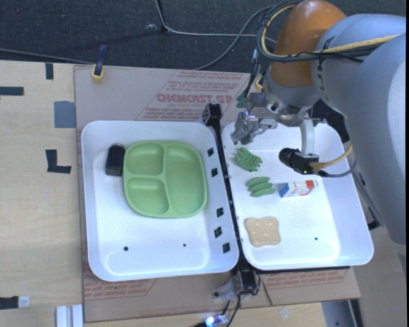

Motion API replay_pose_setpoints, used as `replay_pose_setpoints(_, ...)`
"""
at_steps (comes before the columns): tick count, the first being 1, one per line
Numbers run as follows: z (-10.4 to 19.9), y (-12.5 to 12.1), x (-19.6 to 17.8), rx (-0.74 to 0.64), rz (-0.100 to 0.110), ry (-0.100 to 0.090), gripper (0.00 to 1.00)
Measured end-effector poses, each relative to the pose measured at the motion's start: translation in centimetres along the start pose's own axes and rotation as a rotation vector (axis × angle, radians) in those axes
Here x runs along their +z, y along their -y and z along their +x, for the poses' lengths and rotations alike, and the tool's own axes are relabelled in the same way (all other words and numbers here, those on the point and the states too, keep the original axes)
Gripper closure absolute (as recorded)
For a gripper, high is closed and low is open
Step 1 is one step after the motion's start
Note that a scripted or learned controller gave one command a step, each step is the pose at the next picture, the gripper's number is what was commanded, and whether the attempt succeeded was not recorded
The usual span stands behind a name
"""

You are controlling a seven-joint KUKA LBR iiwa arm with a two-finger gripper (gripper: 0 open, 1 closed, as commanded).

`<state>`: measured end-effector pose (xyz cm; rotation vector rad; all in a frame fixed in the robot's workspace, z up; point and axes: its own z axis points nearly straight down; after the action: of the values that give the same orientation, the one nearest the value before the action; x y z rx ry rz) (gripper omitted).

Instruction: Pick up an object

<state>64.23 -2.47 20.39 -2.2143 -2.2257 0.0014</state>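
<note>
two white bins on a bench, arm over the right one

surface: a wooden bench is carrying a printed cardboard sheet; dark carpet is showing beyond it, with a cable trailing across. the left bin and right bin are sitting side by side, rims touching.

left bin: a green divided plate is lying flat, a small black block touching its left edge.

right bin: a leafy green toy, green pea pods, a small red, white and blue carton and a toast slice are lying apart.

arm: the gripper is hanging just above the leafy green toy, holding nothing; how wide the fingers are standing cannot be told. the grey arm is covering the bin's upper right corner.
</note>
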Motion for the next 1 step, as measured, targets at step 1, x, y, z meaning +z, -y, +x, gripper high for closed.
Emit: replay_pose_setpoints(1, 5.39, -0.14, -1.5, -0.002, -0.002, -0.001, 1.0)
